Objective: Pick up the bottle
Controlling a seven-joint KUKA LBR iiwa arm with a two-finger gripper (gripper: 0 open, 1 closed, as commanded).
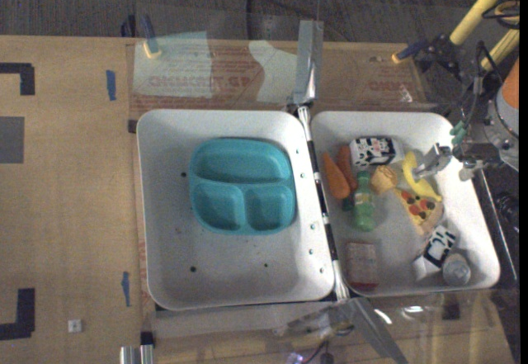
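Now | bottle (363,207): green, lying in right bin (487,226), between carrot (336,176) and pizza slice (421,209) | gripper (435,161): above banana (415,178), well right of bottle | jaws: state cannot be told

Two smooth white plastic bins (157,271) sit on a matt, wood-look bench (66,214). The teal divided tray (242,186) looks like matt plastic. At its three o'clock, the green bottle (363,207) looks like glossy, translucent plastic.

Grey metal gripper (435,161) at the frame's right edge, pale silvery fingers, dark cables looped above, orange band glimpsed at far right, greenish fitting on wrist.
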